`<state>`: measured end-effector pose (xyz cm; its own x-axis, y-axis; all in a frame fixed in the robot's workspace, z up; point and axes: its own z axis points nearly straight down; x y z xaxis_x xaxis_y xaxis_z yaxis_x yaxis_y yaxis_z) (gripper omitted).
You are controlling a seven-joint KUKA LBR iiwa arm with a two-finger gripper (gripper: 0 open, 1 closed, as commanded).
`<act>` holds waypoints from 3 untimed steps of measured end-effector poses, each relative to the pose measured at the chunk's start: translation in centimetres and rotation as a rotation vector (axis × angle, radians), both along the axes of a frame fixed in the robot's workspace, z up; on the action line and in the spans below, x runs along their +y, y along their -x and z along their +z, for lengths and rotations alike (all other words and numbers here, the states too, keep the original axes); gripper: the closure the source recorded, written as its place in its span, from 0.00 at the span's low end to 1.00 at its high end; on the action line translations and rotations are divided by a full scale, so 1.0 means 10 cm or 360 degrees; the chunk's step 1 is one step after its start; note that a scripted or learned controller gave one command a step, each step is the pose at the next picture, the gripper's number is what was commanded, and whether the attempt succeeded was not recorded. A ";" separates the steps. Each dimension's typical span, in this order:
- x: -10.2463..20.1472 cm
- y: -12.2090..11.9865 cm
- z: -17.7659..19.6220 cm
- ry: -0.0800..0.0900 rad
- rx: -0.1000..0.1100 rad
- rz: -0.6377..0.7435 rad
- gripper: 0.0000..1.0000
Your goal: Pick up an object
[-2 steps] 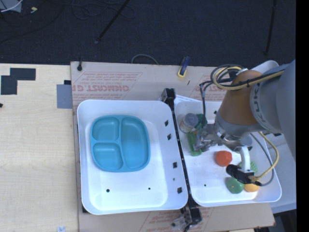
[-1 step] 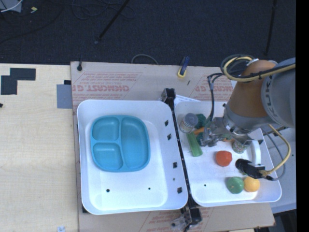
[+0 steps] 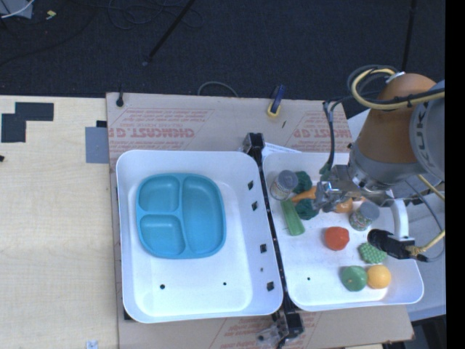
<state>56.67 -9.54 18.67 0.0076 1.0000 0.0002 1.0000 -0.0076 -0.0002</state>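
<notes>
The right bin (image 3: 320, 297) holds several small objects: a grey can (image 3: 282, 185), a green stick (image 3: 293, 218), a dark green piece (image 3: 306, 209), an orange piece (image 3: 305, 193), a red ball (image 3: 336, 238), a green textured piece (image 3: 373, 253), a green lump (image 3: 354, 278) and a yellow-orange ball (image 3: 378, 276). My gripper (image 3: 328, 197) hangs low over the bin's upper middle, just right of the dark green and orange pieces. The arm's orange band (image 3: 392, 122) rises above it to the right. Whether anything sits in the gripper is hidden.
The left bin (image 3: 145, 289) carries a blue divided plate (image 3: 179, 215). A black divider (image 3: 267, 224) separates the bins. Cardboard (image 3: 182, 126) lies under both. A blue and yellow clamp (image 3: 275, 102) stands at the back edge. Another grey can (image 3: 363, 215) sits beside the wrist.
</notes>
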 end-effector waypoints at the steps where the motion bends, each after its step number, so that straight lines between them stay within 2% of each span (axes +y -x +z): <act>1: -0.01 -0.01 0.43 0.0000 -0.0003 0.0017 1.00; 3: 0.89 -0.05 0.49 -0.0002 0.0006 0.0018 1.00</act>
